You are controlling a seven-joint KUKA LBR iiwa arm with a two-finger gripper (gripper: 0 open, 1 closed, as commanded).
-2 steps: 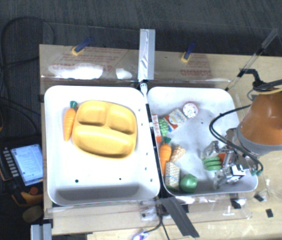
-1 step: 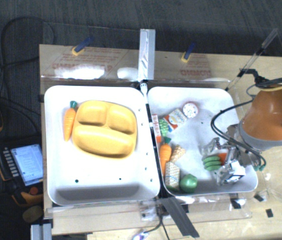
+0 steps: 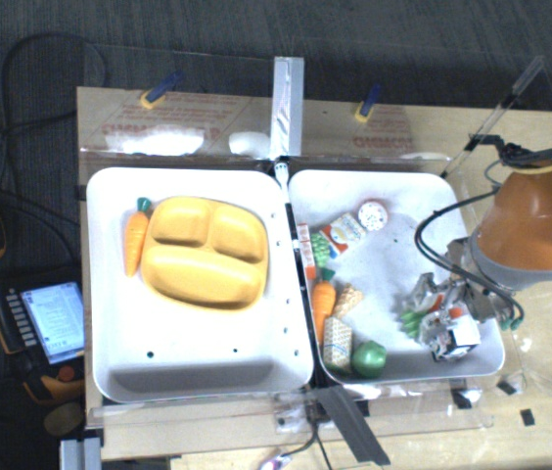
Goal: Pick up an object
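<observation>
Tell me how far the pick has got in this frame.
Done: the arm has reached into the right bin, with the gripper low near its right end. In hand: nothing that can be confirmed; the view is too cluttered there to show a grasp. Left: securing and lifting an object, such as the green ball or the carrot, both lying untouched.

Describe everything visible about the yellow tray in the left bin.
The yellow tray is a rounded, glossy, plastic-looking piece with three shallow compartments: two small ones along its far side and one wide one nearer the camera. It lies flat, open side up, slightly askew, in the far half of the left bin. A toy carrot lies along its left edge, touching or nearly so. No items are visible in its compartments.
</observation>
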